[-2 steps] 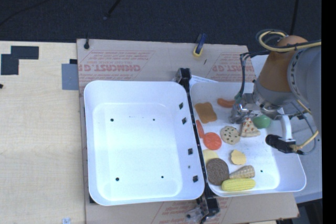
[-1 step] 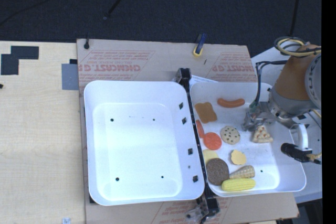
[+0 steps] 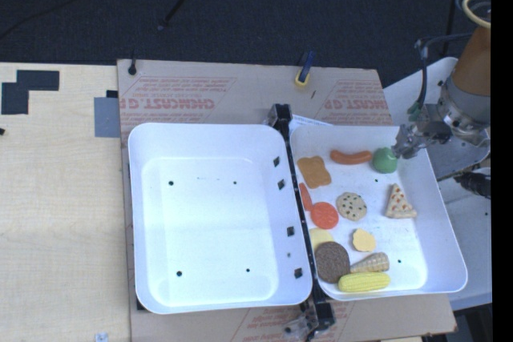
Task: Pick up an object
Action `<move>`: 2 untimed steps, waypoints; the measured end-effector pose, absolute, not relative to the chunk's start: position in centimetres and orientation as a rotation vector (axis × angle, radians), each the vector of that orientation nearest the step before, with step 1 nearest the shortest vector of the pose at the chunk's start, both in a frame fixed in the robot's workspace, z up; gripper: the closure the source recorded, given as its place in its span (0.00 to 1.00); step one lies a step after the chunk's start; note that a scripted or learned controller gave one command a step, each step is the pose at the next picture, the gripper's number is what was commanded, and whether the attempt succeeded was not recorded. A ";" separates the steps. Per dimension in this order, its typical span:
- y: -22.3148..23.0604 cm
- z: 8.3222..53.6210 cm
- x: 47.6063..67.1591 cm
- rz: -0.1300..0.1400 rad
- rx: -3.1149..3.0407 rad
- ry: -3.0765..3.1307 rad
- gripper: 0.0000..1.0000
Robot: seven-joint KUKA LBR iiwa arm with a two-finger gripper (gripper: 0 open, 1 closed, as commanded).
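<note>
Two bins: the end effector (image 3: 403, 145) hangs at the right bin's (image 3: 449, 252) far edge, touching the green ball (image 3: 385, 161); its spread cannot be made out.

Grey arm (image 3: 469, 92) seen reaching in from the right, orange band shown above the wrist, wrist angled down and leftward, gripper (image 3: 405, 143) held low at the arm's tip, cables looped beside the wrist
</note>
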State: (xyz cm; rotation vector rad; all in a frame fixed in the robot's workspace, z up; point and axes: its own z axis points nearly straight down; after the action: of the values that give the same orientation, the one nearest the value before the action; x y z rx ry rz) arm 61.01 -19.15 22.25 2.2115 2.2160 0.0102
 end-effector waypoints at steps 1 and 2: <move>-15.8 36.4 62.6 0.014 2.207 2.218 1.00; -16.5 51.6 62.1 0.012 2.206 2.215 1.00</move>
State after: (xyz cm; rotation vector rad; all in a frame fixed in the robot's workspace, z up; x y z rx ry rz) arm 62.14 -16.48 51.64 2.2061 2.2148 0.0122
